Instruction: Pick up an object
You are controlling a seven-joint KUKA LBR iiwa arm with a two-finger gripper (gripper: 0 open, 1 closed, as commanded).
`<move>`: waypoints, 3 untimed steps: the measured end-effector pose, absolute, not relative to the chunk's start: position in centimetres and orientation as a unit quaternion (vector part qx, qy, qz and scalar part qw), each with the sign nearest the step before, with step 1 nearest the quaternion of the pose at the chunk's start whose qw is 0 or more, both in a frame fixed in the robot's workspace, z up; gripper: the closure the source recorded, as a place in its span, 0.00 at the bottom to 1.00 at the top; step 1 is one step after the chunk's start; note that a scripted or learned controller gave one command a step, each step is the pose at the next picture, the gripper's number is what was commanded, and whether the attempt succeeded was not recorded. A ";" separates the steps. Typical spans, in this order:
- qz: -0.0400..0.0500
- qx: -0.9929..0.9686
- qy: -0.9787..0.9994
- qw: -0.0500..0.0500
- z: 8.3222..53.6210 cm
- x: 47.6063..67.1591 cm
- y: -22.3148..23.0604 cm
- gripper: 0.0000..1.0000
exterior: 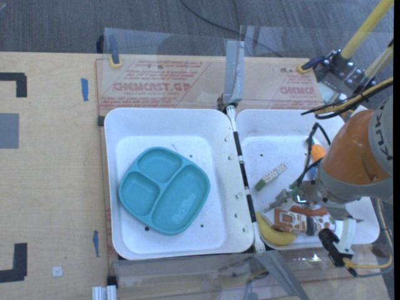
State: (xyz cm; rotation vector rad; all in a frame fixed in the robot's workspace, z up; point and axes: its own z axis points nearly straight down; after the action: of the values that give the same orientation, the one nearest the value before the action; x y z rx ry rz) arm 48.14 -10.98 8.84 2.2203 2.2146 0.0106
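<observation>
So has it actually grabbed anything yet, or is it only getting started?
Nothing looks lifted yet. The arm is down over the right bin, its gripper low among the clutter near a banana and a small orange-and-white box, both lying on the bin floor. A grip isn't visible. The teal divided plate sits untouched in the left bin. Grasping and lifting remain.

Single fixed cam sitting above the bench (50, 186), looking down at a slight slant. It's framing both white bins side by side: left bin (119, 127) sitting mid-frame, right bin (262, 127) running toward the right edge. Far enough out that it's also taking in bare bench on the left and grey floor (187, 5) along the top. Arm (359, 155) is coming in from the right.
</observation>
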 end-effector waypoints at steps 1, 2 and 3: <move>0.004 0.710 0.705 0.005 9.9 48.2 -11.2 1.00; 0.000 0.582 0.813 0.002 20.4 57.1 -13.0 1.00; 0.000 0.580 0.815 0.002 22.7 62.3 -10.1 1.00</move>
State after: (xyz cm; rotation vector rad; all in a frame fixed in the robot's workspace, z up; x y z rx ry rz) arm 62.26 -10.09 22.74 1.8183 2.5562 0.0013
